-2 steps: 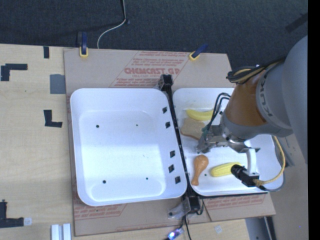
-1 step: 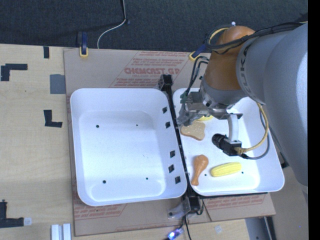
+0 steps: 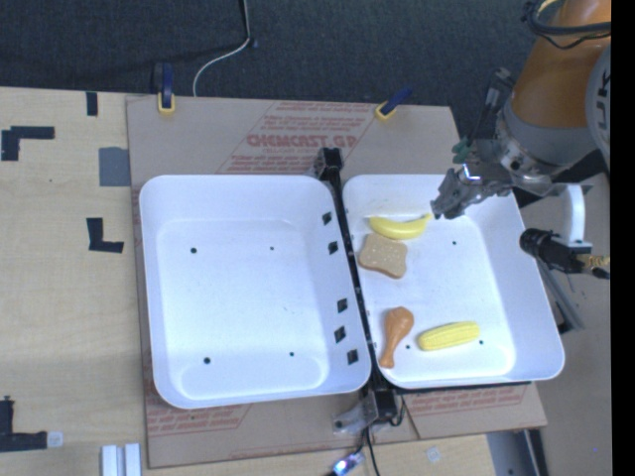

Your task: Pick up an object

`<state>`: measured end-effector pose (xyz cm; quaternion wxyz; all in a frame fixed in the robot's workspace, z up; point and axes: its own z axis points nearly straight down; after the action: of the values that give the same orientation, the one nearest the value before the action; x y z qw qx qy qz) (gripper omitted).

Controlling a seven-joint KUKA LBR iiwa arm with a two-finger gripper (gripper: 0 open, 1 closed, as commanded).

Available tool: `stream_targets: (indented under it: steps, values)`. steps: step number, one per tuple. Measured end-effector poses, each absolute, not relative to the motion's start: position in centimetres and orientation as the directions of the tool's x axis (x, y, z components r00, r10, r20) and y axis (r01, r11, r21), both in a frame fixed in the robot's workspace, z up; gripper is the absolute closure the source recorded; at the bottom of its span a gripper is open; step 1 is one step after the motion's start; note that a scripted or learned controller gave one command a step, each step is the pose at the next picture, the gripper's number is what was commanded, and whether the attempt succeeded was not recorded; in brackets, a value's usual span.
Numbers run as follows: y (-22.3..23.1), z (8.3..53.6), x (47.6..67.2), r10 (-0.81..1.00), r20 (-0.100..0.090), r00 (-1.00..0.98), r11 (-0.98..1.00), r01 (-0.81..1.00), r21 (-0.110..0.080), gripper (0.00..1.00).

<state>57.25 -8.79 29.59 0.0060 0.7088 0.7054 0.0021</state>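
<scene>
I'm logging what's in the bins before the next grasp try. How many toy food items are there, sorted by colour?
Yellow: 2, the banana and the corn cob
Tan: 1, the bread slice
Orange-brown: 1, the chicken drumstick
Total: 4, all in the right bin

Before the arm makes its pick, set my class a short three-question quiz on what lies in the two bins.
1. True or false: the banana lies in the left bin.
2. How many food items are in the right bin?
3. Which item lies nearest the gripper: A the corn cob, B the banana, C the drumstick?

Key: 1 false, it lies in the right bin. 2 four: banana, bread slice, drumstick, corn cob. 3 B.
</scene>
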Motion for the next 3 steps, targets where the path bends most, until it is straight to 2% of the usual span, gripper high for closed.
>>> stream_targets:
  steps: [1, 2, 3]
  values:
    - [3.7, 40.9, 48.9, 1.000, 0.007, -0.016, 0.016, 1.000, 0.011, 1.00]
    - [3.0, 41.2, 49.0, 1.000, -0.002, -0.003, 0.003, 1.000, -0.001, 1.00]
    - [3.0, 42.2, 49.0, 1.000, -0.003, -0.004, 0.004, 1.000, -0.002, 1.00]
